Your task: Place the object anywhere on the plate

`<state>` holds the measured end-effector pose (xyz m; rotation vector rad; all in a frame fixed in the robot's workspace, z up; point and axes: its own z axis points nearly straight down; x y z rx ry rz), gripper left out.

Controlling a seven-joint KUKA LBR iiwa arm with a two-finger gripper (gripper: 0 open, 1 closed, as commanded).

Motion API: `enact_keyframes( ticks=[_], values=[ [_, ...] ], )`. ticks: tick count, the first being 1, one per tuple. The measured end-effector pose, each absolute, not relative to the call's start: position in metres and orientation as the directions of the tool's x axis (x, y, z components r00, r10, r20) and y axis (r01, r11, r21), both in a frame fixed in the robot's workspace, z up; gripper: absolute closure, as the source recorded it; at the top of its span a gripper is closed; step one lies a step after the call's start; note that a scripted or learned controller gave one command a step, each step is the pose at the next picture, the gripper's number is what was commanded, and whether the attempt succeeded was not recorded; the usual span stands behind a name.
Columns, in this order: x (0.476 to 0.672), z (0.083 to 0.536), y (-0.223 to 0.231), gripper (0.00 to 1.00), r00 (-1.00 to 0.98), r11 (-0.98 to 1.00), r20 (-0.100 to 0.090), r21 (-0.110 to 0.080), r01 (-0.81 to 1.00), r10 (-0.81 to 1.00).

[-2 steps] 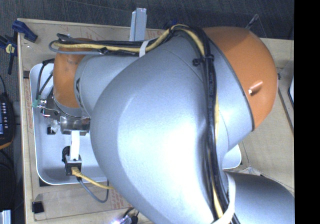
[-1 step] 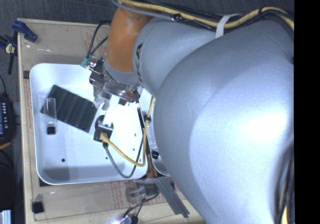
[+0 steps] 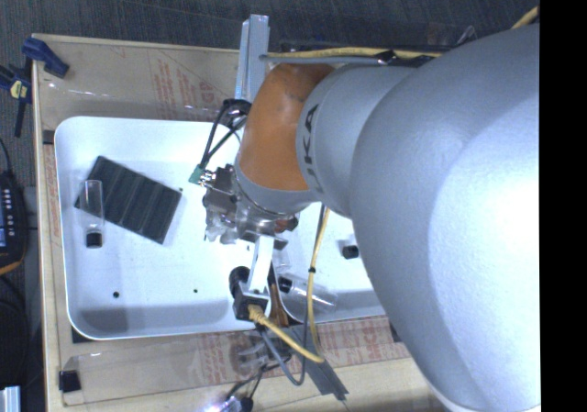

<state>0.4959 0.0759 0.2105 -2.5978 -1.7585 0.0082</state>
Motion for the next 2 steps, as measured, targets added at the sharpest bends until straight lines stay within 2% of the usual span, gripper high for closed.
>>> enact_keyframes(
  ticks=[1,2],
  values=[
    [0.474,0.140,0.132,1.00,0.459,-0.459,-0.005,-0.007,0.888,0.889],
    [0.477,0.235,0.065,1.00,0.232,-0.232,0.001,0.001,0.973,0.973]
  ],
)
